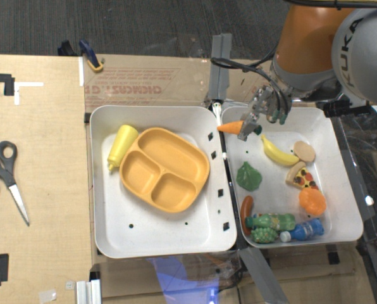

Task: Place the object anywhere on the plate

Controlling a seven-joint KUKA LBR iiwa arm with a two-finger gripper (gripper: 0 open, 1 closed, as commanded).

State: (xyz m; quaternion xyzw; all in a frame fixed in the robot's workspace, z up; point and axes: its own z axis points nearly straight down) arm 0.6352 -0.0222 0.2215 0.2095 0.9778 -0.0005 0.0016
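Camera view: jaws [250, 126] pinching the green end of the carrot [231, 128], lifted over the wall between the bins, near the tabletop's far edge, short of the plate [165, 168]. Thin grip; could slip and drop short, or catch on the wall.

Smooth, faintly glossy plastic makes up the orange plate [165, 168] and both white bins [106, 233], the bench [33, 189] looks like pale matt wood, and the scissors [8, 176] show bare metal blades with grey handles.
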